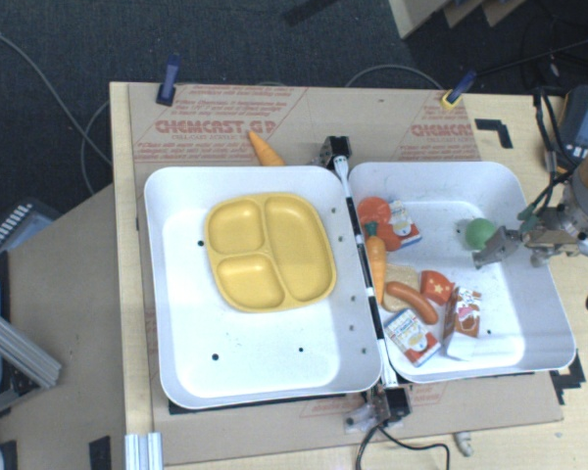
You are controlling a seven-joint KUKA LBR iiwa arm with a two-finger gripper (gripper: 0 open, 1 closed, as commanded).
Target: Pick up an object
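Small white carton with red and blue print [410, 334] sits lowest in the right white bin [544, 306], near its front-left corner, beside a red-and-white packet [465, 313] and a dark brown stick-shaped item [450, 319] lying between them. Just above: a tan sausage-shaped toy [413, 301] on a slant, touching or nearly touching a red wedge-shaped piece [437, 286]. An orange toy carrot [375, 262] lies along the bin's left wall, green end up, with a red round toy tomato [374, 212] and another small white printed carton [403, 225] above it. A green round ball-like object [480, 231] sits apart from that cluster, toward the right side of the bin. Gripper [492, 251] comes in from the right at the bin's right edge, its tip just beside and slightly below the green object; whether it touches it is unclear, and nothing is visibly held. Left white bin [171, 262] holds a yellow plastic three-compartment tray [270, 251], tilted a little, in its upper middle. A second orange carrot-shaped piece [266, 150] lies outside the bins on the brown cardboard bench top [216, 125], just above the left bin's top edge.
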